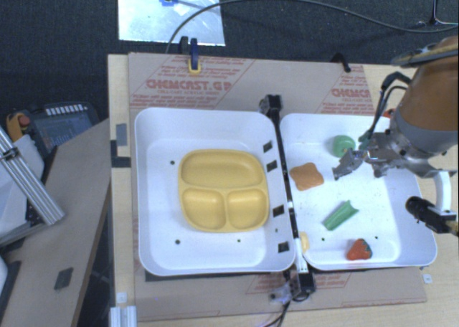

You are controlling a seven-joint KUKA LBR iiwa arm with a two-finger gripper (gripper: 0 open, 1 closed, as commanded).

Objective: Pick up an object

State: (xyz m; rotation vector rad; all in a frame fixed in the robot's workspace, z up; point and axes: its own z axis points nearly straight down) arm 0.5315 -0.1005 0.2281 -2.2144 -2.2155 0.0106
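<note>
The right bin holds an orange-tan flat piece near its left wall, a round green object further back, a long green piece in the middle and a red strawberry-like item at the front. My gripper hangs over the right bin, between the round green object and the orange-tan piece, its dark fingers pointing left and down. Nothing shows between them. The grey arm with its orange band enters from the right.
The left bin carries a yellow three-compartment tray. A black divider strip runs between the bins. A small yellow item lies by the right bin's front left corner. Cables and a clamp sit beyond the bins.
</note>
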